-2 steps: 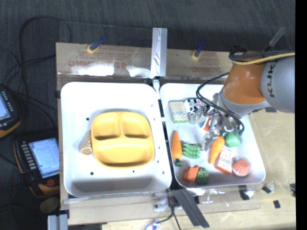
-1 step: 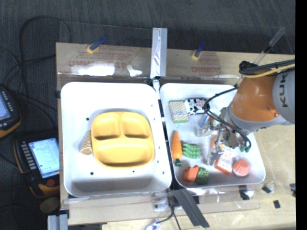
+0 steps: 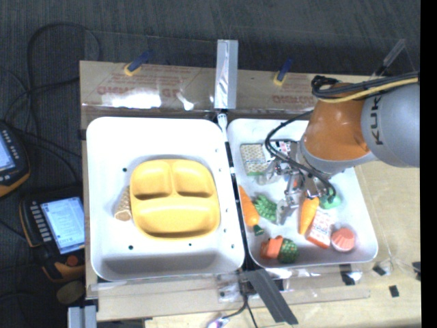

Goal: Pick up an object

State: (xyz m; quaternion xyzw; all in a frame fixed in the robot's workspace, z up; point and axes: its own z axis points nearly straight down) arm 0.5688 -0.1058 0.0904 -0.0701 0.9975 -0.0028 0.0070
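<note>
The arm [image 3: 382, 125] enters from 3 o'clock and bends down over the right bin [image 3: 365, 241]. Its orange band sits above the wrist, with black cables looping along the upper side. The gripper [image 3: 295, 195] hangs low inside this bin, near its centre; whether it is spread or pressed together cannot be told, and no object is visibly pinched in it.

Objects in the right bin, read from the gripper:
- A carrot [image 3: 308, 214] lies just beside it at 4 o'clock, tilted, its green top [image 3: 330, 199] toward 2 o'clock.
- A green leafy vegetable [image 3: 266, 208] lies just beside it at 8 o'clock.
- A second orange carrot [image 3: 248, 207] rests against the bin's left wall at 9 o'clock.
- A small patterned packet [image 3: 254, 157] lies at 11 o'clock.
- A red and white carton [image 3: 319, 229] lies at 5 o'clock, touching the first carrot.
- A pink round piece [image 3: 343, 238] lies beside the carton.
- A red and green piece [image 3: 280, 249] lies at 6 o'clock, near the front wall.

The left bin [image 3: 109, 251] holds a yellow divided tray [image 3: 175, 197] near its centre. A tan cone [image 3: 123, 205] touches the tray's edge at 9 o'clock.
</note>
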